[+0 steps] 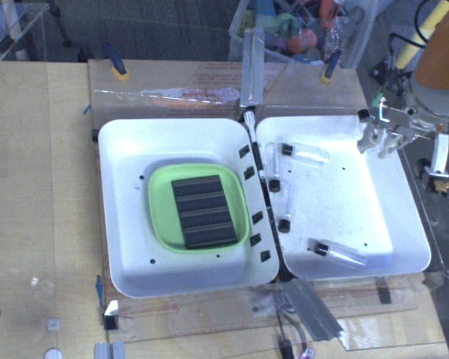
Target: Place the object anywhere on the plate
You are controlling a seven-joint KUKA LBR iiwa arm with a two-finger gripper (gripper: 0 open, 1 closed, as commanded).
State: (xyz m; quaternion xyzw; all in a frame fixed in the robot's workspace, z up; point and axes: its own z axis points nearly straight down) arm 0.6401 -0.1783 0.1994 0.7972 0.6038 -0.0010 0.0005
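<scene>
The ribbed black rectangular block (203, 212) already lies flat on the square lime-green plate (159, 219), in the shallow white left bin (120, 200) at lower centre-left of the frame. It sits a little right of the plate's middle, its long side running up the frame and tilted slightly, well inside the rim. Judged from this, the placing looks done, and what remains for you is a clean withdrawal.

The metal two-finger gripper (379, 134) hangs at the upper right of the frame, over the top right corner of the shallow white right bin (374, 223). It is small and glary there, so you cannot tell how it is set; nothing can be seen held in it.

If you move the arm, take it up and away to the right. Stay clear of the three clear plastic tubes with black caps: one (303, 153) near the bin's top, one (278, 204) along the divider, one (337, 253) at lower right.

No brand, label or legible writing appears anywhere; faint reddish print on the sheet above the bins is too blurred to read.
</scene>
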